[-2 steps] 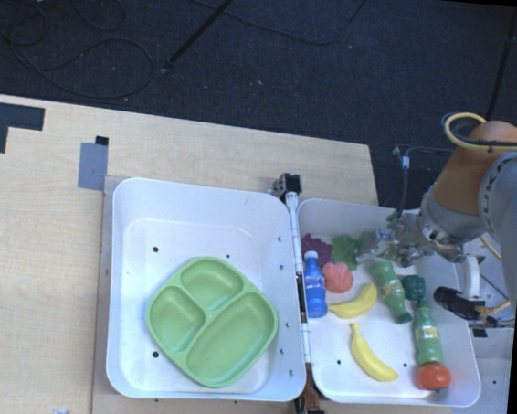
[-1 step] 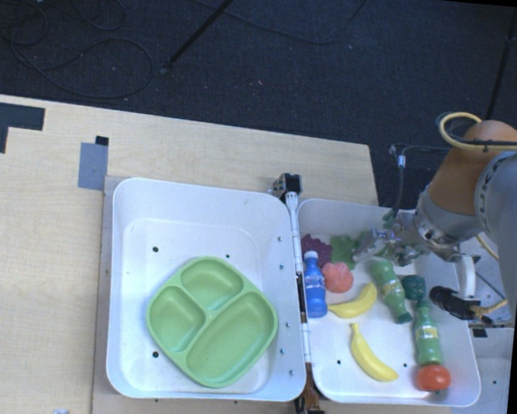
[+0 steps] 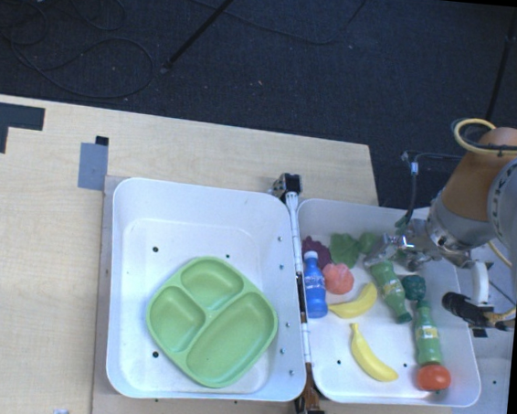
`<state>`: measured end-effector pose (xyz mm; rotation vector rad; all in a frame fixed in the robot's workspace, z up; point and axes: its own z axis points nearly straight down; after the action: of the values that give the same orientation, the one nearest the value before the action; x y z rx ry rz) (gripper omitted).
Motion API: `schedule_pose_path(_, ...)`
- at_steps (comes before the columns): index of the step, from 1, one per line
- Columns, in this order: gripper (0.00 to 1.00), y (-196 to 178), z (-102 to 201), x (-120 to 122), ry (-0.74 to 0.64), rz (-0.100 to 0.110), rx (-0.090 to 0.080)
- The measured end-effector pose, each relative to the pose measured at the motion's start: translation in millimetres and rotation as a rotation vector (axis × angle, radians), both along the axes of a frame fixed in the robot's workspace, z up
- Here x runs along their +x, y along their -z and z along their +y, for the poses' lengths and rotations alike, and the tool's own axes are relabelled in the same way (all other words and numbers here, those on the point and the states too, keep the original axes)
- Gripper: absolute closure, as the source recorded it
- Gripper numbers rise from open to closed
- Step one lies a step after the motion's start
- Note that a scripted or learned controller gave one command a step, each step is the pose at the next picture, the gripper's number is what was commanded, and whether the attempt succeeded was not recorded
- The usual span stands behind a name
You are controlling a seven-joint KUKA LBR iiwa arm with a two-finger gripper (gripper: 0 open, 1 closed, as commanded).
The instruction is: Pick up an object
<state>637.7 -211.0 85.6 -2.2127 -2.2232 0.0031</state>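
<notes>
Probably light, hollow plastic toys throughout the right bin (image 3: 459, 397): two bananas (image 3: 372, 356), a blue bottle (image 3: 313, 288) against the divider, a pink ball (image 3: 337, 278), green bottles (image 3: 391, 290) and a red tomato (image 3: 433, 377) near the front corner. Likely stiff and smooth, so prone to slipping or rolling under a pinch (round ones above all). Best taken across the narrow middle: the lower banana at mid-curve, lying apart from its neighbours, or a bottle across its body rather than its cap.

Over in the left bin (image 3: 136, 235), a green divided plate (image 3: 212, 321), flat and awkward to pinch except at the rim.

Gripper (image 3: 408, 247) low over the back of the right bin, just beside the leafy green piece (image 3: 353, 248) and the upper green bottle. Impossible to tell whether released or clenched, or touching anything; nothing seen held.
</notes>
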Motion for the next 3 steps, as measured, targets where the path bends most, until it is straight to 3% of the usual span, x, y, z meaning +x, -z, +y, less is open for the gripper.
schedule_pose_path(1,1.00,-8,1,1,-0.003,0.002,0.001)
schedule_pose_path(2,0.00,-8,1,1,-0.003,0.003,0.001)
schedule_pose_path(3,0.00,-1,0,-14,0.002,-0.002,0.000)
